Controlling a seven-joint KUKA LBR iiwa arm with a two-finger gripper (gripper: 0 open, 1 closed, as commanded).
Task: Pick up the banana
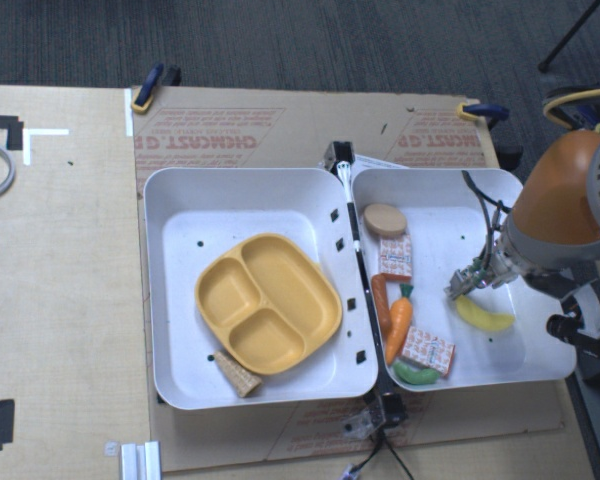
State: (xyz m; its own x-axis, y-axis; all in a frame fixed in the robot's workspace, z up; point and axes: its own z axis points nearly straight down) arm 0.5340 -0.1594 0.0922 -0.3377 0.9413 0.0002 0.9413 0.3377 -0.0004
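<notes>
Green pod (416, 372) and snack packet (427, 350) near front edge of right bin (540, 368). Banana (484, 316) toward bin's right side — end effector (464, 283) just above its left end, spread unclear. Risk: off-centre grasp, curved peel slips out.

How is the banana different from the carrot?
The banana is yellow and curved; the carrot is orange, straight, with a green top. The banana lies crosswise beside the end effector; the carrot lies lengthwise against the bin's left wall, packed among other foods. Both are toy foods in the right bin.
</notes>
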